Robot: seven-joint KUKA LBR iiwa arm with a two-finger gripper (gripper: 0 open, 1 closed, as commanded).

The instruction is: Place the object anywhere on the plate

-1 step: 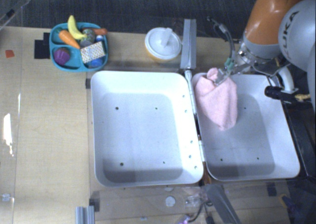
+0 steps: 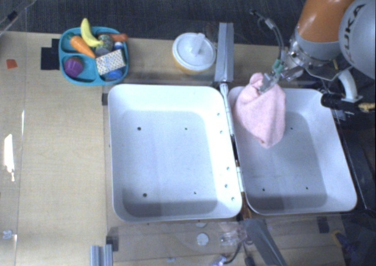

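One pink cloth (image 2: 262, 113) pinched by closed pincer (image 2: 269, 81), hanging over right bin (image 2: 329, 200)

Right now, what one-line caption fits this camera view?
Claw lifts a pink cloth over the right bin; blue toy tray beyond the left bin.

Grey KUKA arm (image 2: 352, 12) with a fat orange band, black lettering, thin cables looping off the wrist.
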